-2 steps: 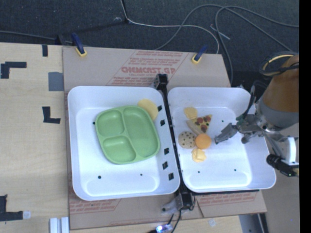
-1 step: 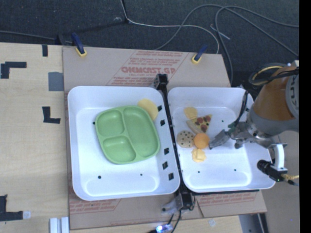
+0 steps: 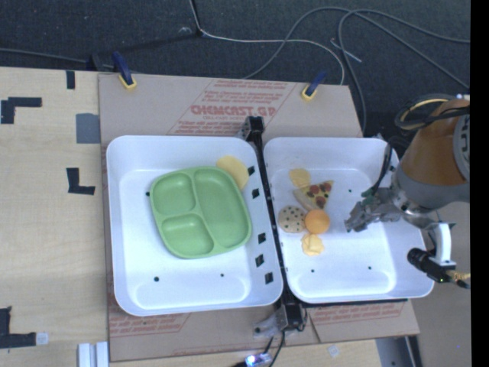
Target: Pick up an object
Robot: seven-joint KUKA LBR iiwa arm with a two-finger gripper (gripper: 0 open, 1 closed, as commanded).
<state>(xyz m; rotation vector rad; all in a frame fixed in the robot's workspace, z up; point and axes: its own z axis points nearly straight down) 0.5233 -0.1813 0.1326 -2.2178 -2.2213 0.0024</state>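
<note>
I see the pincer (image 3: pixel 359 219) low inside the right bin (image 3: pixel 344 285), just beside the orange ball (image 3: pixel 317 222), which sits at its 9 o'clock; at this slant I cannot tell how the pincer is set, and nothing shows gripped in it. The candidates crowd together in the right bin: the orange ball touches a speckled cookie (image 3: pixel 290 219) at its 9 o'clock, a pizza slice (image 3: pixel 317 193) lies at its 12 o'clock, and a small yellow piece (image 3: pixel 312 244) at its 6 o'clock. My worry is the ball rolling off if I come in sideways, or a close nudging 2 items at once and lifting neither. In the left bin (image 3: pixel 126 228), a green divided plate (image 3: pixel 200 211) half hides a yellow item (image 3: pixel 234 168) at its 1 o'clock; that one looks awkward to reach.
</note>
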